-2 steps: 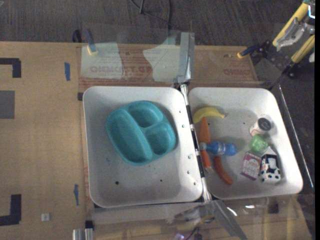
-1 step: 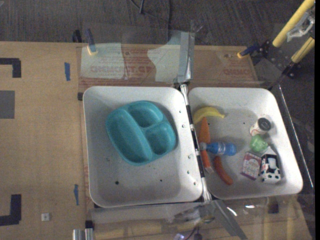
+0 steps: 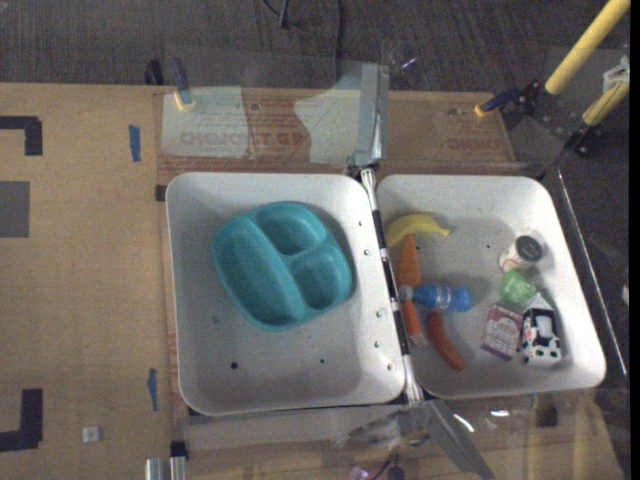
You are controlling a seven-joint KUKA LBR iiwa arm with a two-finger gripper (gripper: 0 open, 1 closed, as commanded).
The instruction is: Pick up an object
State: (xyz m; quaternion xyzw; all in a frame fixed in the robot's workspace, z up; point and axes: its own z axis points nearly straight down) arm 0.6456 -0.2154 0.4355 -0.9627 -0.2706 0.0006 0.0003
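Starting at the near edge of the bench, two shallow white bins sit side by side on brown cardboard (image 3: 80, 298), their inner walls touching along a central seam.

Right bin (image 3: 570, 368), near end: a small black-and-white carton (image 3: 540, 336) lies close to the near right corner. A pink-and-white carton (image 3: 501, 331) lies just beside it on its left, the two apparently in contact. Further left, a red-orange sausage-shaped item (image 3: 446, 341) lies on a slant, its upper end near a blue bottle (image 3: 443, 297), which lies on its side across the middle of the bin.

Right bin, middle: a pale green cup-like item (image 3: 517, 287) sits right of the bottle and just beyond the cartons. An orange carrot (image 3: 409, 266) lies lengthwise against the wall shared with the left bin; the bottle's left end meets it.

Right bin, far end: a yellow banana (image 3: 417, 227) lies near the far left corner, just beyond the carrot. A dark round item (image 3: 528, 248) rests toward the right wall, beyond the green item; its identity cannot be determined.

Left bin (image 3: 200, 368): a teal divided plate (image 3: 283, 263) with three compartments sits flat in the centre, apart from all four walls.

Beyond the bins: a clear plastic sheet (image 3: 270, 118) lies on the cardboard, with strips of blue tape (image 3: 134, 143) to its left. A yellow pole (image 3: 588, 40) slants across the far right corner above dark flooring.

All candidate objects for picking rest on the bin floors.
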